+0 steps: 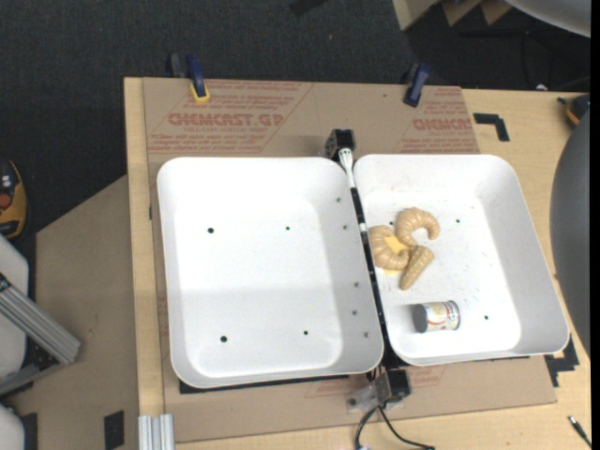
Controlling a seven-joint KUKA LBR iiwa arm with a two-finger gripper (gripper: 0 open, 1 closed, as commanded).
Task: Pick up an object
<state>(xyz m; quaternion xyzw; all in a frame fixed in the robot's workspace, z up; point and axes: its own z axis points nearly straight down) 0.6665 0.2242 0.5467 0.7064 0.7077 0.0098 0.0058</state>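
Table (281, 111) topped with brown printed cardboard, two shallow white bins side by side on it, left bin (187, 251), right bin (506, 214), touching along a black centre seam, blue clamps (197, 75) at the far edge.

So the worktop (281, 111) is a brown board with faded red lettering across the far side, held down by two blue clamps (196, 75) at the far edge. Dark grey carpet floor (84, 36) runs all around it. There's an aluminium rail (37, 322) at near left, and cables (389, 429) trail off the near edge.
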